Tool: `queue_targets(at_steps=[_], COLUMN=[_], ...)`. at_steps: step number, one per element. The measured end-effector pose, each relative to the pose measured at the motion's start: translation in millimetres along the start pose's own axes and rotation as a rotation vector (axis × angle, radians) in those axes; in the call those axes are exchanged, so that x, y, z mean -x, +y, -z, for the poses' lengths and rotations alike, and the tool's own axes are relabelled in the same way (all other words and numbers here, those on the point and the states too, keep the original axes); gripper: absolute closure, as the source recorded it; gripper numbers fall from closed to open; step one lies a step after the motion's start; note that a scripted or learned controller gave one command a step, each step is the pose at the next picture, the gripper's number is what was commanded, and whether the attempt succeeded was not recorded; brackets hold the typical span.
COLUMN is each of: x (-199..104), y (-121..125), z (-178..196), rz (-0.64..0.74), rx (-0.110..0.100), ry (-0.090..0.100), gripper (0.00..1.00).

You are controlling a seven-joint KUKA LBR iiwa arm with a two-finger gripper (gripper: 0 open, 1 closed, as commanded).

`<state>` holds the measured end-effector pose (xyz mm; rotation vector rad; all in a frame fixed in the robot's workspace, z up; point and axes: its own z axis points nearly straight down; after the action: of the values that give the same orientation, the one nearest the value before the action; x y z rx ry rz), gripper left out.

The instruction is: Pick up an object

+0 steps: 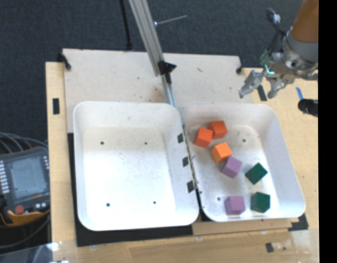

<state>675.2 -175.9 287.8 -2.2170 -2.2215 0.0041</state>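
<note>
Several small cubes lie in the right bin (283, 147): a red-orange cube (203, 137) touching an orange cube (218, 129), another orange cube (221, 152) against a purple cube (231, 167), a green cube (256, 173), a second purple cube (234, 205) and a second green cube (260, 201). My gripper (263, 88) hangs above the bench just beyond the right bin's far rim, its two fingers spread apart with nothing between them.
The left bin (86, 147) sits beside the right one, sharing a middle wall. A slanted aluminium post (146, 29) rises from between the bins at the back. A teach pendant (23, 179) rests off the bench at the left.
</note>
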Motion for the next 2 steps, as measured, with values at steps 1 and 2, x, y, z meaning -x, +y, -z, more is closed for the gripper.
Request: queue_targets(at_steps=[1, 2], x=[0.5, 2.0], y=[0.5, -4.4], z=[3.6, -58.3], rz=[0.003, -0.001], rx=[0.004, 0.000], ry=[-0.004, -0.002], gripper=[0.00, 0.00])
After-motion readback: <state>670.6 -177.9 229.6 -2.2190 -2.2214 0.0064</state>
